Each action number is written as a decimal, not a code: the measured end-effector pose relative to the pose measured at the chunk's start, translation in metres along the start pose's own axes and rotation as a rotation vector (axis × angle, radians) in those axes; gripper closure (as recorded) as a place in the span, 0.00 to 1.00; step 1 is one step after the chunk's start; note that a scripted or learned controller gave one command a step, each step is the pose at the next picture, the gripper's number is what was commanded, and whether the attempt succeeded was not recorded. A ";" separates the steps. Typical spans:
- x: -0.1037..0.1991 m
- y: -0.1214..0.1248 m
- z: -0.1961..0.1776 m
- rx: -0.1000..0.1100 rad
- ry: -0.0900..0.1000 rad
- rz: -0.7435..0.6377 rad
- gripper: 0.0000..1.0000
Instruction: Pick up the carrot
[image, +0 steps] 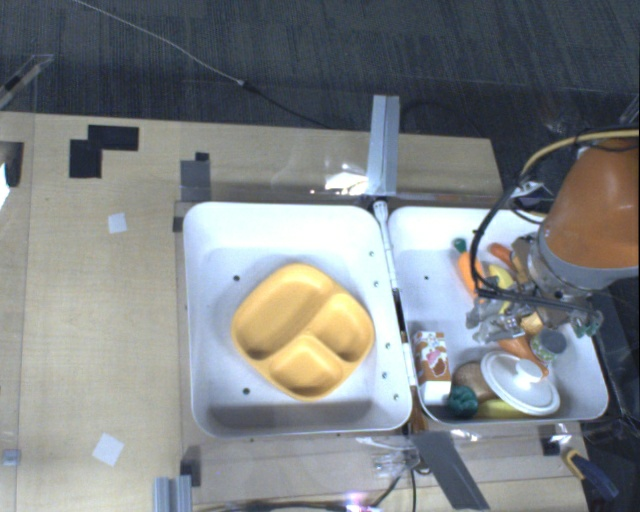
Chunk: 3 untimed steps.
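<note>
End effector (515, 318) low in right bin (430, 235), over toy pile. Can't tell if it grips anything. Carrot (466, 268) lies near bin's back, just left of arm. Yellow plate (303, 328) sits in left bin (215, 300).

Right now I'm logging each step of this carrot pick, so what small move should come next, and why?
Probably a short, slow descent. The tool hangs over the right white bin amid crowded items, and a thin orange carrot lies just to its left in the camera view, so shifting slightly that way first seems wise.
</note>
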<state>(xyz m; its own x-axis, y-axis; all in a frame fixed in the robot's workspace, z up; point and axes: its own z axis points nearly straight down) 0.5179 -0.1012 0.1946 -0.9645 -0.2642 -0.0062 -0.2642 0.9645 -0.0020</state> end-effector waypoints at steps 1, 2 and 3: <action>-0.054 -0.044 -0.073 0.002 -0.007 0.190 1.00; -0.054 -0.044 -0.073 0.002 -0.005 0.190 0.00; -0.074 -0.060 0.074 -0.005 0.008 0.199 0.00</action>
<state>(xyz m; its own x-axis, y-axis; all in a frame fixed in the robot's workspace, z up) 0.6056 -0.1391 0.1209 -0.9977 -0.0679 0.0017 -0.0678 0.9977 0.0033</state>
